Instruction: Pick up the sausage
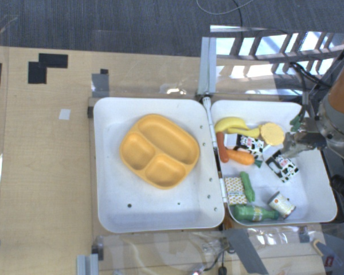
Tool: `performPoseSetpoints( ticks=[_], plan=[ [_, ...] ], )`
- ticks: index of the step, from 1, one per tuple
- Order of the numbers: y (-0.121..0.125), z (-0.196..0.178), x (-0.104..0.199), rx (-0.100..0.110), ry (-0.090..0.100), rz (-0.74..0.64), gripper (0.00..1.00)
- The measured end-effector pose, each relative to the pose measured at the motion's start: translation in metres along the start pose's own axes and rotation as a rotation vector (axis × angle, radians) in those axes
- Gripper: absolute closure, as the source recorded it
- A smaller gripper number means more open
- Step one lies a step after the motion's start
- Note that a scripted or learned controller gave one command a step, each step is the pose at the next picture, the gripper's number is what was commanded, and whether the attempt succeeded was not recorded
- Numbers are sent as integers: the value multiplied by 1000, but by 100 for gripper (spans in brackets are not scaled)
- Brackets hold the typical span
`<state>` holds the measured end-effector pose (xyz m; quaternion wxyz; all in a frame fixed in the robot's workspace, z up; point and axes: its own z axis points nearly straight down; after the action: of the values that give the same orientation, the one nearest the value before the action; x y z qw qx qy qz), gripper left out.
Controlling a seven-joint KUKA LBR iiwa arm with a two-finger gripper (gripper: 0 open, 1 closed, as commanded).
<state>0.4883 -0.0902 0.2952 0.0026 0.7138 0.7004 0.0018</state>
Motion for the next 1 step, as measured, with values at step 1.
performPoseSetpoints(
  ticks=[1],
  plan=[
    [-2,97,25,4,1,185,100]
  ],
)
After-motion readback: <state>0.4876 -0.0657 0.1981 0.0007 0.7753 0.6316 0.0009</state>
